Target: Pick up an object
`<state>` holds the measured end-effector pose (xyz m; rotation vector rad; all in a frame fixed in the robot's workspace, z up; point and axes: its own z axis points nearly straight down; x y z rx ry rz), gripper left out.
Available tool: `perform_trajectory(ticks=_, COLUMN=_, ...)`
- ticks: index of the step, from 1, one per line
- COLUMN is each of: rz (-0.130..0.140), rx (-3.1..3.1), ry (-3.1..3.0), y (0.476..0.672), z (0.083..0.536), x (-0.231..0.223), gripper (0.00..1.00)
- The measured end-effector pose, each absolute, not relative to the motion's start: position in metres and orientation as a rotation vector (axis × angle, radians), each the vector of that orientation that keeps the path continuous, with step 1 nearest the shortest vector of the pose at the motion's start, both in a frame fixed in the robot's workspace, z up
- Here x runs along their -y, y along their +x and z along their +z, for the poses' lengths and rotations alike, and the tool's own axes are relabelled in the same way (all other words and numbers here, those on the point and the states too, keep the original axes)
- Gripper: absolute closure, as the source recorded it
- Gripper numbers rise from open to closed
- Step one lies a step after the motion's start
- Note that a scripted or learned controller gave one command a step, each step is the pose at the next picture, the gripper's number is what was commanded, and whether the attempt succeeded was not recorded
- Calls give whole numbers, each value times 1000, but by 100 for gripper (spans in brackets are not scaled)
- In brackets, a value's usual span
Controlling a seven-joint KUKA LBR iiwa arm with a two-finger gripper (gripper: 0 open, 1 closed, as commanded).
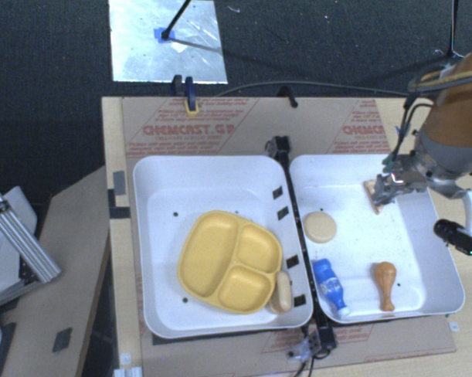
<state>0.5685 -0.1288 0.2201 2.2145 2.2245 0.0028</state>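
Observation:
My gripper (389,188) hangs over the far right part of the right bin (443,250). A small tan piece (370,190) shows at the gripper's left side, partly hidden by it; whether they touch is unclear. A round beige disc (321,226) lies in the same bin near the middle divider. A blue bottle (329,285) lies at the bin's front left, and a brown drumstick (385,284) sits at its front right.
The left bin (156,225) holds a yellow divided plate (230,261) with a pale bread roll (282,291) against its right side. Black clips run along the divider between the bins (287,213). A shiny metal sheet (167,39) lies beyond the bench.

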Motion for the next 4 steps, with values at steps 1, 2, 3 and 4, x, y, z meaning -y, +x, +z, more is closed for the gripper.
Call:
perform_trajectory(ticks=1, rz=5, rx=-2230, ry=2210, y=590, z=213, x=74, gripper=100)
perform_trajectory(ticks=2, rz=5, rx=-2229, ry=2211, y=606, z=225, x=30, gripper=100)
perform_trajectory(ticks=3, rz=8, rx=-2232, ry=2209, y=627, z=234, x=-26, gripper=100)
perform_trajectory(ticks=4, rz=5, rx=-2232, ry=2211, y=644, z=219, x=-78, gripper=100)
